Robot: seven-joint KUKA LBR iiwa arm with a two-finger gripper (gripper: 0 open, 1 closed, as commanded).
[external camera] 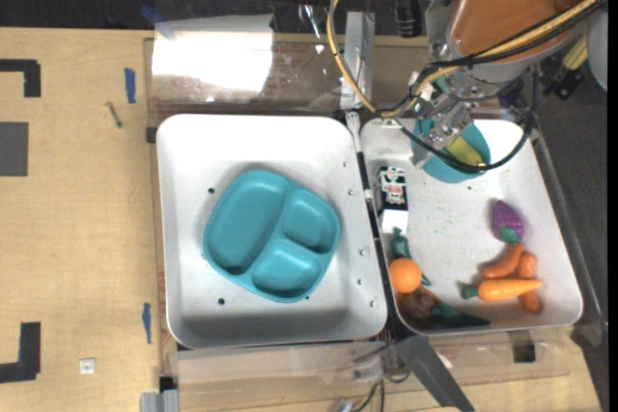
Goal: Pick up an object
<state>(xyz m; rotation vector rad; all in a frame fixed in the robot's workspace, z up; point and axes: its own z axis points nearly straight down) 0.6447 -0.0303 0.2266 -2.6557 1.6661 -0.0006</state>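
Observation:
My gripper hangs over the back of the right bin, right above the near-left rim of a teal bowl. Something yellow lies inside that bowl, partly hidden by the gripper. Further forward in the same bin lie a purple eggplant, orange carrots, an orange and a brown item. A small black-and-white box sits by the bin's left wall.
The left bin holds a teal divided plate. Yellow and black cables loop above the wrist at the back. A metal divider post stands between the bins at the rear.

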